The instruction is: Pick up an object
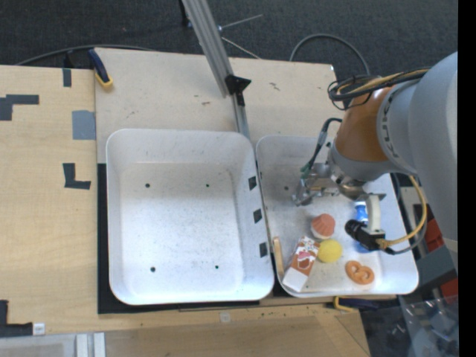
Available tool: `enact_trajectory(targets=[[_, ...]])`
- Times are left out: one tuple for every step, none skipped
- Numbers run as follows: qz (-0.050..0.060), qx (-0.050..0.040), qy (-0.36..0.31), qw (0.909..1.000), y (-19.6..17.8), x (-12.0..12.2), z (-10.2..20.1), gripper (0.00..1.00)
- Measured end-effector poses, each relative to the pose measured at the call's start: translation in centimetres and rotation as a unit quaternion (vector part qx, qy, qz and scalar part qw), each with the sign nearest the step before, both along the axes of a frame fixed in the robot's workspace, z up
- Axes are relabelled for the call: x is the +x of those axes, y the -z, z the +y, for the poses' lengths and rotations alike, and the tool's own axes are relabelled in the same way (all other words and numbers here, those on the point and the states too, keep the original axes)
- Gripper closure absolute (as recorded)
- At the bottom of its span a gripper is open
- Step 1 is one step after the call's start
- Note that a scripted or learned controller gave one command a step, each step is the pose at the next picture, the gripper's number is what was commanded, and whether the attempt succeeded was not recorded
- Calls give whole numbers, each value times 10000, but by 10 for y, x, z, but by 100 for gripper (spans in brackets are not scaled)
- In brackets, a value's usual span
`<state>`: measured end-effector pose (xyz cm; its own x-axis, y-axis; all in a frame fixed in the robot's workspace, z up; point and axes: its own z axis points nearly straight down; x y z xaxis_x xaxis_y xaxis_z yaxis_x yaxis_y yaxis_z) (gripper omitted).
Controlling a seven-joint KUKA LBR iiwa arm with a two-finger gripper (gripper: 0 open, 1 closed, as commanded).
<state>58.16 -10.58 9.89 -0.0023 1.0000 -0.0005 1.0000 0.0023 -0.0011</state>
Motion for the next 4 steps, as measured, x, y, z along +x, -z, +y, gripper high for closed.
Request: enact_trajectory(targets=[[-11,3,7,10000,-45,-7,0,100],[-32,-2,4,10000,-108,-6,1,100],[-18,-1,5,10000,-139,-5,1,100],[4,8,-22,10000,-132,-2,63,100]])
